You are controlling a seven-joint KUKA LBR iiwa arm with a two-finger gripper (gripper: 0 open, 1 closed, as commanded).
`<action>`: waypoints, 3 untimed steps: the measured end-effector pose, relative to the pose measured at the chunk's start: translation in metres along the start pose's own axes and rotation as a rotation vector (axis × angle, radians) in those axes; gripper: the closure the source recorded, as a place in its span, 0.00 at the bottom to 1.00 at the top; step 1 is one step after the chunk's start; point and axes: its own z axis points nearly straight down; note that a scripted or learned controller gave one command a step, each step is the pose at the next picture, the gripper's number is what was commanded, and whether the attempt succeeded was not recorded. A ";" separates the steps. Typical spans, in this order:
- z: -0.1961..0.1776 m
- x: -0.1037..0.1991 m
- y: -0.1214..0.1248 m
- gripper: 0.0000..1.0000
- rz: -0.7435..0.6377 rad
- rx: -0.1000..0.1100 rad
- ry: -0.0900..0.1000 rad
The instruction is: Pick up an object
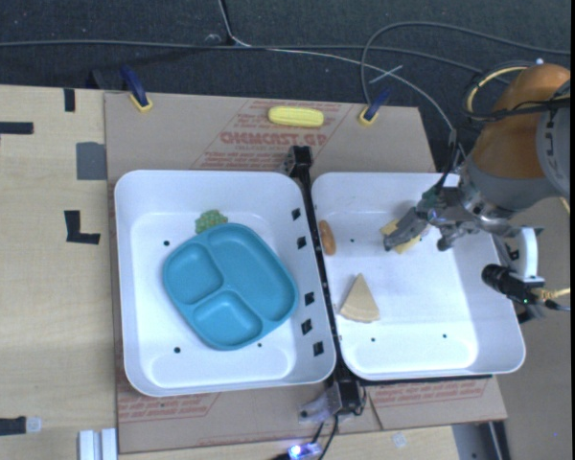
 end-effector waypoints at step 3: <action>0.098 -0.003 -0.002 0.00 -0.003 -0.012 -0.004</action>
